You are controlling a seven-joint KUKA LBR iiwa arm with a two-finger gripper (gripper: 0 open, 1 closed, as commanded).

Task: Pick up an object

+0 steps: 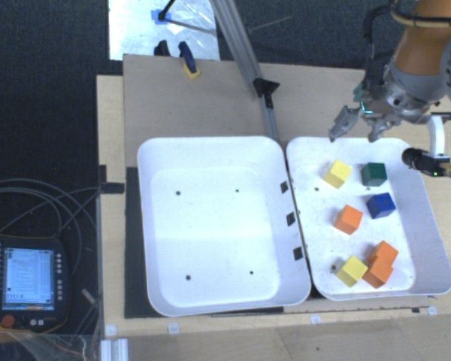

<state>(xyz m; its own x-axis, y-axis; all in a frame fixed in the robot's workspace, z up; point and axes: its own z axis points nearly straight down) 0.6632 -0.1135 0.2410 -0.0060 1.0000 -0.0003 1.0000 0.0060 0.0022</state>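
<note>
The right bin (pixel 425 201) holds several small blocks: a yellow one (pixel 336 174) and a green one (pixel 373 174) at the back, a blue one (pixel 380 204) and an orange one (pixel 348 219) in the middle, then a yellow one (pixel 352 270) beside two orange blocks (pixel 380 262) at the front. My gripper (pixel 358 129) hangs above the bin's back edge, open, with nothing between its fingers. It is behind and above the yellow and green blocks.
The left bin (pixel 154 201) sits next to the right one. A grey pole (pixel 244 47) slants over the bench behind the bins. A teach pendant (pixel 22 280) and cables lie on the floor at the left.
</note>
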